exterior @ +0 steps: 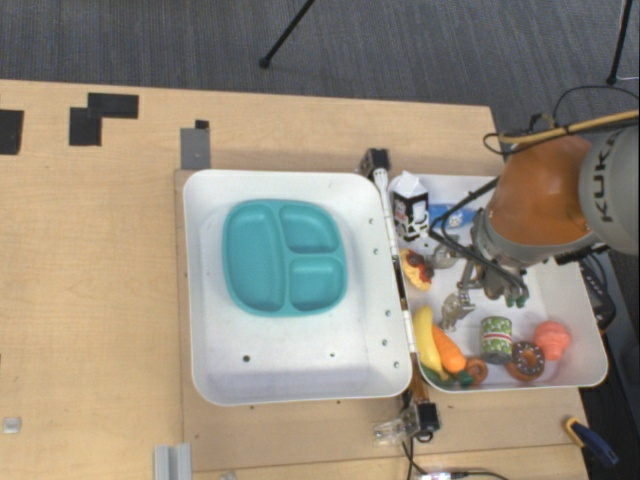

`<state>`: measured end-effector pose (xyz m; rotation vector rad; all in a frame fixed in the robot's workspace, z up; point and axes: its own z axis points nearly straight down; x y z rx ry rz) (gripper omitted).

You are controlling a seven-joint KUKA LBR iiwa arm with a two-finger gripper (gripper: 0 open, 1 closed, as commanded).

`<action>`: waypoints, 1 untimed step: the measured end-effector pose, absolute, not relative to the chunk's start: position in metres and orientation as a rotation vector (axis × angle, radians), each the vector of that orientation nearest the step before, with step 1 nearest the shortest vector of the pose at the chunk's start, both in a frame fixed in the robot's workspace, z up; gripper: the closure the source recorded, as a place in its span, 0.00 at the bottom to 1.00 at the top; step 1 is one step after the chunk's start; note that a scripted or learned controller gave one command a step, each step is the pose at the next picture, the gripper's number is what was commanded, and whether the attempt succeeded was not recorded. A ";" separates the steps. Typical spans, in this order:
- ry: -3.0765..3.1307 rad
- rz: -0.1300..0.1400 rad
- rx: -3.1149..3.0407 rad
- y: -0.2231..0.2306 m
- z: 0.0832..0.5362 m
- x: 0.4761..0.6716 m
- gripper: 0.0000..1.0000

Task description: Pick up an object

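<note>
Over the right bin (590, 363) the arm reaches in from the right, its orange band (540, 193) above the wrist and the wrist pointing down and leftward into the bin. The pincer (458, 308) hangs low among the toys, just right of the banana (426, 336) and above the carrot (447, 350); whether it is released or clenched I cannot tell, and nothing can be made out in its grip. Near it lie a green can (496, 336), a chocolate doughnut (526, 360) and a pink fruit (552, 337), with a small milk carton (409, 206) at the bin's far corner. On the counter (90, 298) the left bin (290, 383) carries a teal divided plate (284, 256).
</note>
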<state>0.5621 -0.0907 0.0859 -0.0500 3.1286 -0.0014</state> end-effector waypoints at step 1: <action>3.106 0.002 -0.451 -0.095 0.084 0.603 0.00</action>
